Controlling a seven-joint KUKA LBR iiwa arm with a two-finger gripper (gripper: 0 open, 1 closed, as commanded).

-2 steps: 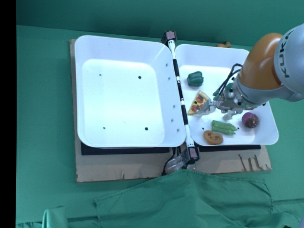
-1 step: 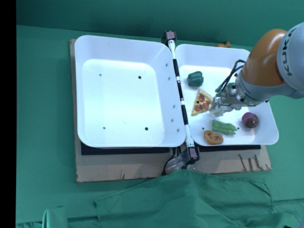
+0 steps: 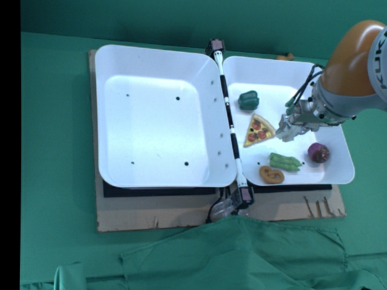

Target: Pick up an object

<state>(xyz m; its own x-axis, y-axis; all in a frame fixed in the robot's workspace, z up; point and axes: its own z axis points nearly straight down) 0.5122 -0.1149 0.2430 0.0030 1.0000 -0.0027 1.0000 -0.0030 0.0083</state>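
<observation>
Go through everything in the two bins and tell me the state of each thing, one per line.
Left bin: holds no items.
Right bin: holds five toy foods.
Dark green pepper: lying loose near the divider.
Pizza slice: flat, point toward the divider.
Light green pepper: lying on its side.
Orange pretzel: flat, by the front rim.
Purple onion: loose, untouched.
Gripper: above the right bin, holding nothing visible.

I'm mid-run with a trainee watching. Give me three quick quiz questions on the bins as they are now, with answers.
1. True or false: every item lies in the right bin.
2. Which item is nearest the tool? A) dark green pepper B) pizza slice C) orange pretzel
3. What lies right of the light green pepper, near the bin's right wall?

Key
1. True; the five items are there, and the left bin shows bare floor.
2. B.
3. The purple onion.
</observation>
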